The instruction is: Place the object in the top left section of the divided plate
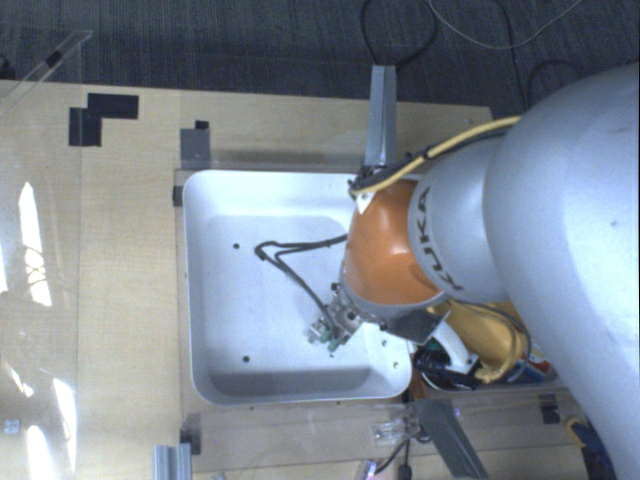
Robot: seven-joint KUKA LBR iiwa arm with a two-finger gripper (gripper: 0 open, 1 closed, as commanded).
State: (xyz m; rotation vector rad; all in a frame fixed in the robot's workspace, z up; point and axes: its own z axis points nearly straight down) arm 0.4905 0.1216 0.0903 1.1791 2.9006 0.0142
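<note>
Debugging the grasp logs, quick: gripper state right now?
Gripper: low over the left white bin, near its lower right corner. Open or closed cannot be told; too small and blurred from above.

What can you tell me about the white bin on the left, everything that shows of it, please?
The white bin is a shallow, squarish tray with rounded corners and sloped walls, plastic by its look. It sits level on the pale wooden bench. A thin dark cable loops across its floor, and a few small dark dots mark the floor. The arm's orange band hangs over its right side, and the claw is low over the floor near its lower right.
</note>
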